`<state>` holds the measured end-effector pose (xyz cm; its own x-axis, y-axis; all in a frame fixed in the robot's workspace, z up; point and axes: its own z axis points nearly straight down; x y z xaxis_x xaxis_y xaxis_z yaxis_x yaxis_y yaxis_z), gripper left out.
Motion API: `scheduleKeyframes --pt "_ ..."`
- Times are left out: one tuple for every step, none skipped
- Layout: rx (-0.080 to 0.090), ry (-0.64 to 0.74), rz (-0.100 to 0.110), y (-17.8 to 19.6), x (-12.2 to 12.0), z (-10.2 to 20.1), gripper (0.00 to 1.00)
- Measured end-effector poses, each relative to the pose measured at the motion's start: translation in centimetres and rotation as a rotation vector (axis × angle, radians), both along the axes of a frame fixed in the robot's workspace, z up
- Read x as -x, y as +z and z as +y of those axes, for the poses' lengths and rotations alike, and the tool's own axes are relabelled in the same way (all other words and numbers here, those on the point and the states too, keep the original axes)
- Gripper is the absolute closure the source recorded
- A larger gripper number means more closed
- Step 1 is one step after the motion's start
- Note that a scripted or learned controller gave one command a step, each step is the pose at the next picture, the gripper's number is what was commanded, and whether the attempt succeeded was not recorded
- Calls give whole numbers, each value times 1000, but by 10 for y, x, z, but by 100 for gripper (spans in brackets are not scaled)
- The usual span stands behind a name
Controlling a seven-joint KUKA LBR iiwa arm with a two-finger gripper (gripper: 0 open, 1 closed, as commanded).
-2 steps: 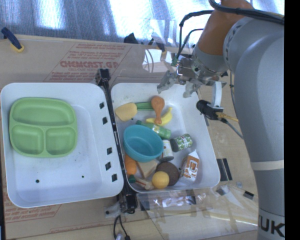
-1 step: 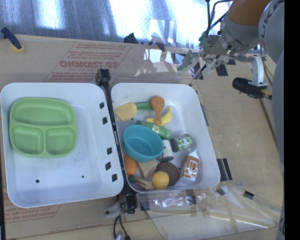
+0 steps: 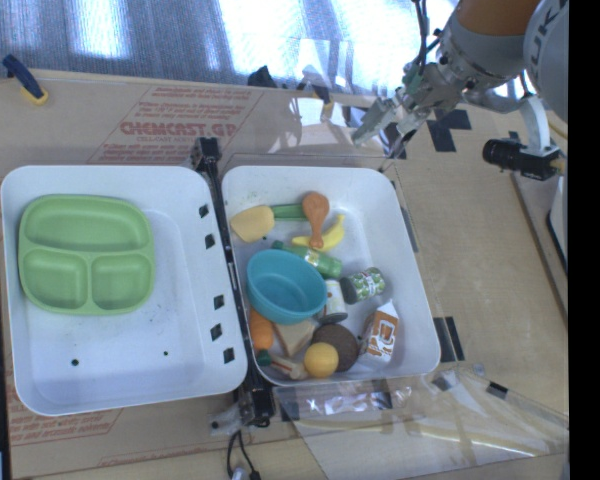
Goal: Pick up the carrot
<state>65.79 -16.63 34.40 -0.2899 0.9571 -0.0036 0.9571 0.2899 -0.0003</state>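
The carrot is a short orange piece lying in the right bin, low on its left side, squeezed between the bin wall and the blue bowl. The bowl's rim covers part of it. My gripper hangs above the bench just beyond the right bin's far right corner, well away from the carrot. Its fingers are open and nothing is between them.
The right bin also holds a yellow wedge, a drumstick, a banana, a green bottle, a small can, a carton, a brown disc and a yellow ball. A green divided plate lies in the left bin.
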Motion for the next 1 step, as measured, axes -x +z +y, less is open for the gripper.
scheduleKeyframes --pt "-1 -53 5 12 0 78 0"
